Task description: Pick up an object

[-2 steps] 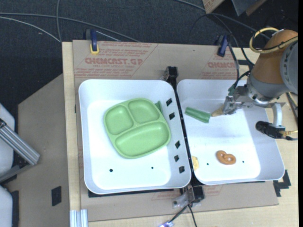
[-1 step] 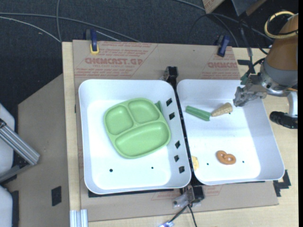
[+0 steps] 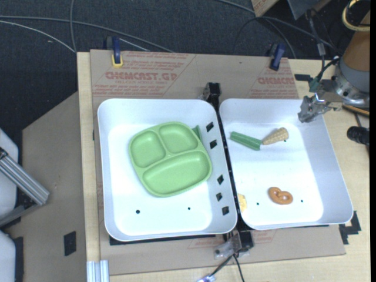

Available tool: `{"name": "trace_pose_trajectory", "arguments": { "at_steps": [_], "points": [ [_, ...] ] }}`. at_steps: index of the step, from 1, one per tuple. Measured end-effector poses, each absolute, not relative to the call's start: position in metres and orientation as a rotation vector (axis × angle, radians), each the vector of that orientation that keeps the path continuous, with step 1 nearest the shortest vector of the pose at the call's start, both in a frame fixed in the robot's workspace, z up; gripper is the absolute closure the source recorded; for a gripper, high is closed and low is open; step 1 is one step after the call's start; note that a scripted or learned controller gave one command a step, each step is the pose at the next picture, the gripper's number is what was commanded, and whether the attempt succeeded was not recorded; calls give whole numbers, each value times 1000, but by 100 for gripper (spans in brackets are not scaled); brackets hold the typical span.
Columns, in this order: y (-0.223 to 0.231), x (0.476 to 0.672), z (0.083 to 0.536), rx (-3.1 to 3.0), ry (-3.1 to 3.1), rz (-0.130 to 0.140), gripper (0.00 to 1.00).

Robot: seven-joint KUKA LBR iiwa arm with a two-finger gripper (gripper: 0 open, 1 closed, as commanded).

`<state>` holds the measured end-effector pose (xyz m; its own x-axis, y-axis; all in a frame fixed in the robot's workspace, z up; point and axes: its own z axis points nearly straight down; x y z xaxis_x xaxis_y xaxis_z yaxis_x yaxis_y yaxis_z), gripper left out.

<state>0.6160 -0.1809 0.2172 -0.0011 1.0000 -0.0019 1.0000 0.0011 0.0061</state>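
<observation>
The gripper [image 3: 309,108] hovers at the right bin's [image 3: 329,175] far corner; finger state unclear. Green stick [image 3: 245,140] and cone [image 3: 276,136] lie nearby toward centre, touching; a grasp could nudge both.

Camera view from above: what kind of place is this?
Probably a robot testing lab: two shallow white bins clamped to a board, a grey robot arm's gripper at the right bin's edge, and loose cables on the dark floor.

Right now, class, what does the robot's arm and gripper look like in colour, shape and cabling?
The arm is rounded and grey, with an orange section above. Its small metallic silver gripper sticks out leftward, and dark and greenish cables run beside it.
</observation>
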Motion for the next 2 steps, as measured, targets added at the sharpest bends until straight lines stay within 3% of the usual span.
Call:
{"name": "trace_pose_trajectory", "arguments": {
  "at_steps": [2],
  "points": [
    [-69, 607, 215, 2218, 2230, 0, 100]
  ]
}}
